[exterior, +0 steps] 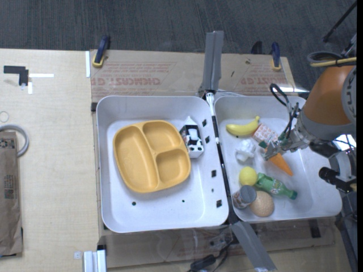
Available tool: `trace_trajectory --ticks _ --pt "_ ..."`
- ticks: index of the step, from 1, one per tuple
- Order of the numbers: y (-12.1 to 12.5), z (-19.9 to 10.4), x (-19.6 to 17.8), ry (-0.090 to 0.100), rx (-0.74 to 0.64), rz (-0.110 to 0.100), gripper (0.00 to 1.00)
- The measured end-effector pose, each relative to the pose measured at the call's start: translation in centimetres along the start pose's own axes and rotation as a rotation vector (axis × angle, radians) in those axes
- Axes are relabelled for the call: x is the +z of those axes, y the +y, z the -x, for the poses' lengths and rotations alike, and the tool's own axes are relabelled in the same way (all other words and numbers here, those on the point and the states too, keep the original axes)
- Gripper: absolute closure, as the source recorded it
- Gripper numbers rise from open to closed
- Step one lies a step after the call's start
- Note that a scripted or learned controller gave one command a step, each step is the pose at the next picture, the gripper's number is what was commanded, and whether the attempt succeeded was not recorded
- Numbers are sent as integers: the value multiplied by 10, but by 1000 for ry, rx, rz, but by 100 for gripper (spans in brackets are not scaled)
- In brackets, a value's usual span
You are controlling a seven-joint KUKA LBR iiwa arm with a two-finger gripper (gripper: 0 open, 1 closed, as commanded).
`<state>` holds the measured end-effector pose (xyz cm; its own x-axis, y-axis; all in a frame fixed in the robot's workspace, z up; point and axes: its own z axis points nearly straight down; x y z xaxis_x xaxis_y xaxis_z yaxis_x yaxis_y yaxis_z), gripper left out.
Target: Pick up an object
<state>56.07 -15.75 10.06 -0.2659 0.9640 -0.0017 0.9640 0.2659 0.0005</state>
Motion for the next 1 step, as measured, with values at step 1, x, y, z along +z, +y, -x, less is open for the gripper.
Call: trace_trajectory --ticks 1 --pt "10 -12 -100 0 13 -1 100"
